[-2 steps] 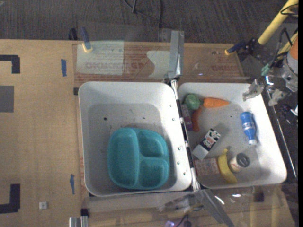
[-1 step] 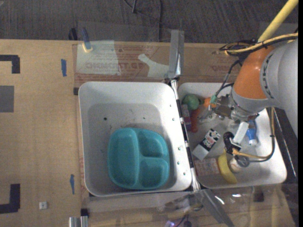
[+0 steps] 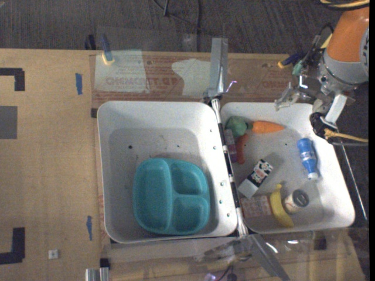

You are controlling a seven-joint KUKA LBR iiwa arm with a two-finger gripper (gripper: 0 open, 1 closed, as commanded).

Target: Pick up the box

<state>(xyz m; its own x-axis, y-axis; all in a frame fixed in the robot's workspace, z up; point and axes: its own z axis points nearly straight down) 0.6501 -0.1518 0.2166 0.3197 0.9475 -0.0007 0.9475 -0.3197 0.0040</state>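
Gripper (image 3: 310, 106) hangs over the far right corner of the right bin (image 3: 343, 183), empty-handed as far as the view shows; whether it is spread or pressed together I cannot tell. Below it lie a carrot (image 3: 268, 127) and a blue bottle (image 3: 307, 158). The box (image 3: 256, 177) - a small black-and-white carton - lies flat and slanted near the middle of that bin, well apart from the gripper, with a yellow banana (image 3: 280, 208) just beside its lower end. It is probably light, fairly stiff card that would dent under a hard squeeze - best taken across its narrow width at mid-length. The left bin (image 3: 117, 122) carries a teal divided plate (image 3: 171, 196).
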